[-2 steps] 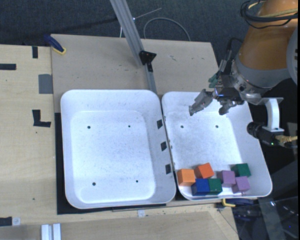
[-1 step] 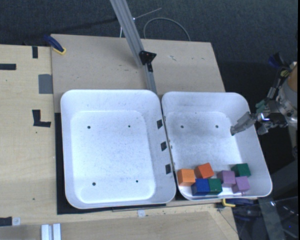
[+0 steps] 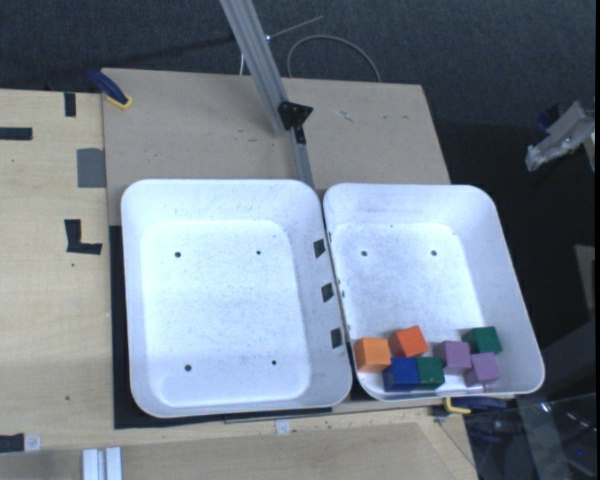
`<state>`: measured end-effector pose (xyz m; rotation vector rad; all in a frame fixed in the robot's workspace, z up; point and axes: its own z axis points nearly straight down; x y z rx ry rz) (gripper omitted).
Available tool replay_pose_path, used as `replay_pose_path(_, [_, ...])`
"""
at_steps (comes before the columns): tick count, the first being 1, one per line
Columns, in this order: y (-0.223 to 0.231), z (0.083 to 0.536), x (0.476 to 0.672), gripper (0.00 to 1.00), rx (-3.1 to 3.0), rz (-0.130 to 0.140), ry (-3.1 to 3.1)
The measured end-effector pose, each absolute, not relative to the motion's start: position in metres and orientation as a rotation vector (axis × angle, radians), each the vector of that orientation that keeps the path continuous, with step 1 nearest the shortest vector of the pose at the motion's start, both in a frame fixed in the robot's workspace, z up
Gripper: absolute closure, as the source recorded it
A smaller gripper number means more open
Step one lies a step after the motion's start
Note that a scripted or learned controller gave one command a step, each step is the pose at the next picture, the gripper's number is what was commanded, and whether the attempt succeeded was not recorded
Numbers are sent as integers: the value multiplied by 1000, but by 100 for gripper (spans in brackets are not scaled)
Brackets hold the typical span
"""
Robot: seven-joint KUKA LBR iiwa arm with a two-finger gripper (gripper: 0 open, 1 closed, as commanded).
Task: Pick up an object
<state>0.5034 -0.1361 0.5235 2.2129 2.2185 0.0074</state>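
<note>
Hand opening and hold: cannot be told.

Task items: seven small cubes, grouped along the near wall of the right bin (image 3: 480, 208), toward the desk's (image 3: 40, 298) near-right corner.
- Orange cube (image 3: 373, 352): leftmost, just beside the bin's left wall.
- Red-orange cube (image 3: 411, 341): touching the orange cube on its right.
- Blue cube (image 3: 404, 372) and green cube (image 3: 431, 371): side by side, nearest the near wall.
- Two purple cubes (image 3: 457, 354) (image 3: 485, 368): right of the green cube, close together.
- Dark green cube (image 3: 483, 340): behind the right-hand purple cube.

Obstructions: tight packing, most cubes touching a neighbour, bin wall close on the near side.

Surroundings:
- Left bin (image 3: 145, 218): alongside, rims touching, black clips (image 3: 325, 291) on the seam.
- Aluminium pole (image 3: 252, 38): slanting in from the far edge, black clamp (image 3: 295, 115) fitted, ending at the far end of the seam.
- Thin wire loop (image 3: 330, 53): beyond the far edge.
- Black tape marks (image 3: 75, 236): near the left edge.
</note>
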Motion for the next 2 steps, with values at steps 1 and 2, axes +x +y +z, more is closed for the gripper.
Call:
replay_pose_path(1, [-50,500,554,0,2213,-1,2234])
replay_pose_path(2, [11,466,549,0,2216,-4,2232])
